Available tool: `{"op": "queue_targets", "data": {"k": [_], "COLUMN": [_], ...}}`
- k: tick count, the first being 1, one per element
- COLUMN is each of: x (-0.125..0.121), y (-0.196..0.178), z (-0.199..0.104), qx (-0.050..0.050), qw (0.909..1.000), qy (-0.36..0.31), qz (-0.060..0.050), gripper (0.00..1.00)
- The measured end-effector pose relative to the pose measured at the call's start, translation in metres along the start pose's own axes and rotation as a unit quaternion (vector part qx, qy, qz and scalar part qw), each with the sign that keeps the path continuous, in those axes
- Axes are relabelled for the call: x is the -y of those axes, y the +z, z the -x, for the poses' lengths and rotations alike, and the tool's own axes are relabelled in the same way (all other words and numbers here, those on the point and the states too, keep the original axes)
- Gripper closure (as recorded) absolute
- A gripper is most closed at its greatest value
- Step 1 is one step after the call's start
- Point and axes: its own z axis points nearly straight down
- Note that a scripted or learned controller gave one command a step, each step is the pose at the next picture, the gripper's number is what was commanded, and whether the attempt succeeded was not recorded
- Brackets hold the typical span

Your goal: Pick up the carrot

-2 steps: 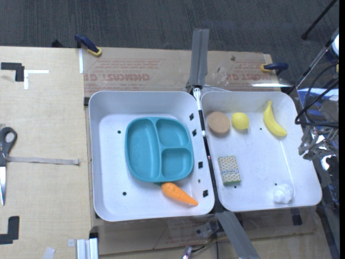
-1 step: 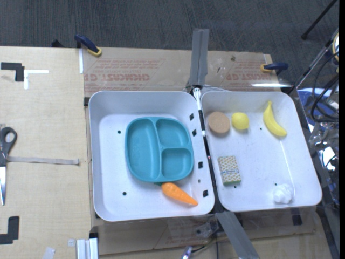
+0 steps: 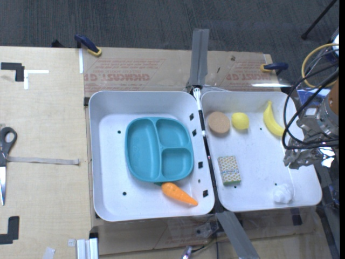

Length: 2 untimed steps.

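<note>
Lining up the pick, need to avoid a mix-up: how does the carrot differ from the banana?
The carrot is orange and tapers straight to a point; the banana is yellow and curved. The carrot lies in the left bin, just below the blue divided plate; the banana lies in the right bin, near the gripper, by the lemon. Both are elongated and lie flat.

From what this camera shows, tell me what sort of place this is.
Probably a robotics lab workbench rather than a kitchen: two white bins clamped onto a wooden bench, toy-like food such as a carrot and banana, and a cabled gripper at the right.
</note>
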Motion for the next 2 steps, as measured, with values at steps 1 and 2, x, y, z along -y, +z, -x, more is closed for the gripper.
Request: {"op": "queue_targets", "data": {"k": [1,2], "x": [0.009,0.036], "y": [-0.043,-0.028], "z": [-0.046,-0.025], "qx": [0.001,0.001], "qw": [0.9989,0.992], "qy": [0.046,-0.127], "qz": [-0.003,0.0], "gripper": [1.0,1.0]}}
